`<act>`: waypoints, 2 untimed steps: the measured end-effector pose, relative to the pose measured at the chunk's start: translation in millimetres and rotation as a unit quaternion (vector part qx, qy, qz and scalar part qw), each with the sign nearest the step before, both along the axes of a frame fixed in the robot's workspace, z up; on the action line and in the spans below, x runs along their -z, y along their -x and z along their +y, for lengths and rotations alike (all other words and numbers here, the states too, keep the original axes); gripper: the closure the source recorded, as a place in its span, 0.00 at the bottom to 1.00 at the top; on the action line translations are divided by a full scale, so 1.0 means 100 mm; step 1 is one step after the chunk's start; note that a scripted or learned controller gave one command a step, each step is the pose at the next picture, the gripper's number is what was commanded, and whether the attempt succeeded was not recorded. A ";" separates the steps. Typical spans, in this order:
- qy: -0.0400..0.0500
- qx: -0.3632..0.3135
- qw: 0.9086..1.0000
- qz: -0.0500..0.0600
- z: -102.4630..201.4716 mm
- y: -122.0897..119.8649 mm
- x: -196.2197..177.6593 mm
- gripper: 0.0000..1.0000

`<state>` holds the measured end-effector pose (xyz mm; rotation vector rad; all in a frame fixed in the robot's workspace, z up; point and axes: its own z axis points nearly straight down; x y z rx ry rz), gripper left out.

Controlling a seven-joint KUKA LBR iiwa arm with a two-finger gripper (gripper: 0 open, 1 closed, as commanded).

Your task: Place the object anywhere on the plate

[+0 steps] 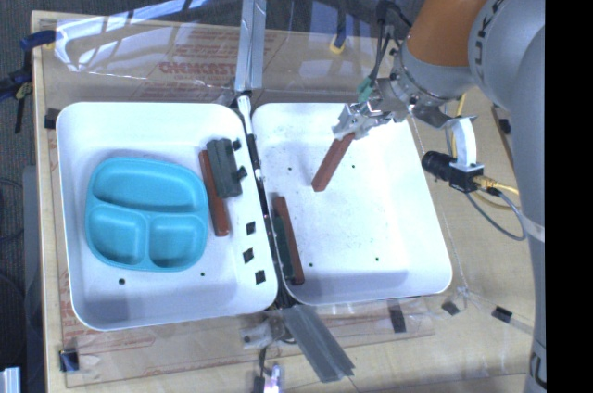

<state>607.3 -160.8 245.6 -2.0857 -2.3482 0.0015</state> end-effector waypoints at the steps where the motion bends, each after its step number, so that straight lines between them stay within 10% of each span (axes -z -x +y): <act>1: 0.000 -0.009 1.000 0.002 0.63 -0.13 0.07 1.00; 2: 0.003 -0.144 0.990 -0.001 1.46 -0.12 0.09 1.00</act>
